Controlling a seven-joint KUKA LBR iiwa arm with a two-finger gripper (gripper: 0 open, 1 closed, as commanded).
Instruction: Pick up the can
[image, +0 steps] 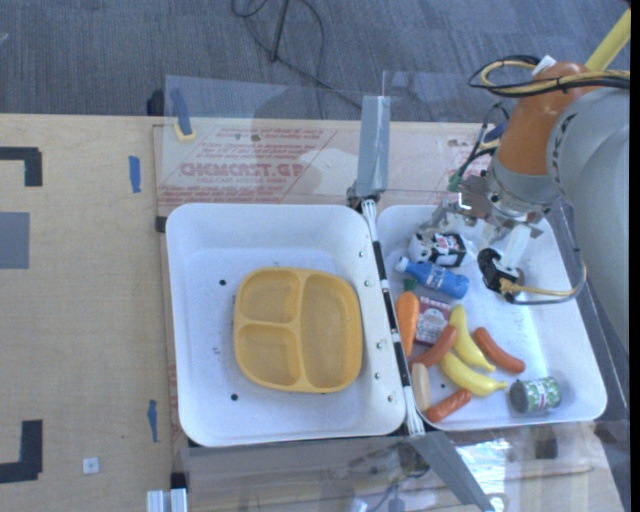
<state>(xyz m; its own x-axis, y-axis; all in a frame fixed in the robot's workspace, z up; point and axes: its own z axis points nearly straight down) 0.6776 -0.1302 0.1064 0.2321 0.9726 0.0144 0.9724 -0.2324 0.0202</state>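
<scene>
The gripper (452, 222) hangs over the far part of the right bin (570, 330), just above a black-and-white toy (440, 246); whether it is wide or narrow I cannot tell. Just in front of the toy lies a blue bottle (436, 279). Nearer the camera come a carrot (407, 314) by the bin's left wall, a small packet (432, 322), two bananas (465, 358) and sausages (498, 350). The can (535, 395) lies on its side in the near right corner of that bin, well apart from the gripper. The left bin (200, 300) holds a yellow tray (298, 329)
</scene>
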